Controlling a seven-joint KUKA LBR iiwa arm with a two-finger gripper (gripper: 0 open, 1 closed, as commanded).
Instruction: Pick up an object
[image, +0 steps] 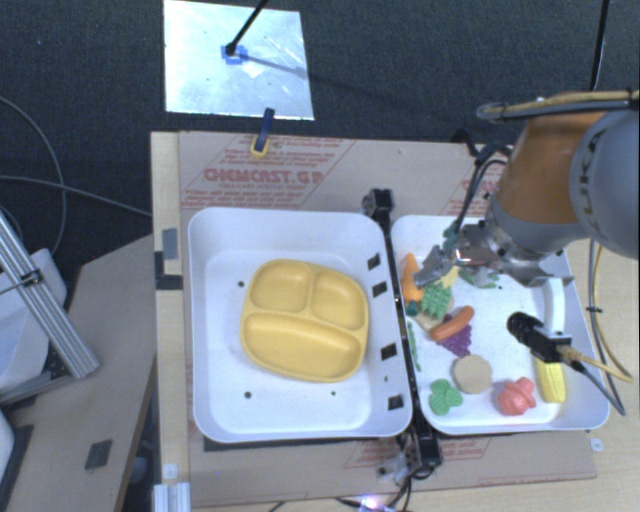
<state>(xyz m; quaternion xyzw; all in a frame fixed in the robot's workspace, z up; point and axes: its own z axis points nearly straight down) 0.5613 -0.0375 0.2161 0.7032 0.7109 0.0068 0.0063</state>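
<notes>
My gripper (438, 268) hangs low over the upper left of the right bin (590, 405). It is just above a green leafy toy (436, 300) and beside an orange carrot piece (409, 276) at the bin's left wall. Below them lie a red-orange carrot (453, 324) and purple grapes (459, 343). Along the front of the bin sit a tan round piece (472, 374), a small green toy (445, 397), a pink-red toy (515, 396) and a yellow corn cob (550, 381). I see nothing lifted off the bin floor.
The left bin (215, 250) holds a yellow divided plate (304, 319). A black divider (392, 290) runs between the bins. The grey and orange arm (560, 180) covers the right bin's back right. A white piece (553, 302) lies near the right wall.
</notes>
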